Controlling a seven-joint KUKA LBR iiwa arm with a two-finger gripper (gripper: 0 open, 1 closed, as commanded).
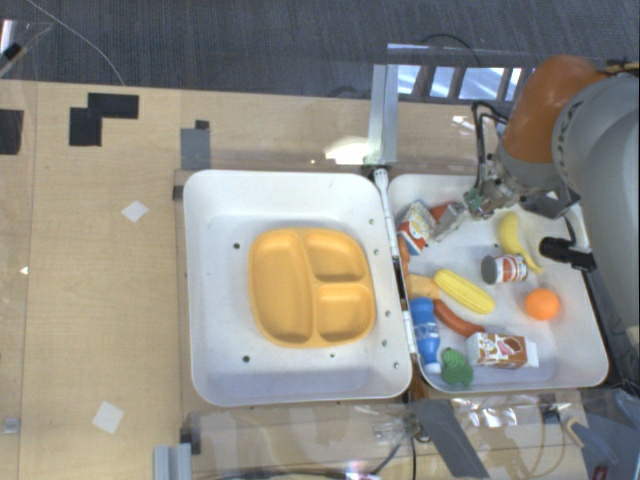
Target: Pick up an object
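My jaws (482, 202) hang low at the right bin's (575, 373) far edge, just beside the banana (511, 234), likely choosing; their spread I cannot tell.

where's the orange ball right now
The orange ball lies in the right bin, near its right wall, just right of the small can and above the juice carton.

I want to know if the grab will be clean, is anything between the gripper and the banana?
Nothing visible does. The gripper hangs over the right bin's far end, with bare bin floor between it and the banana beside it.
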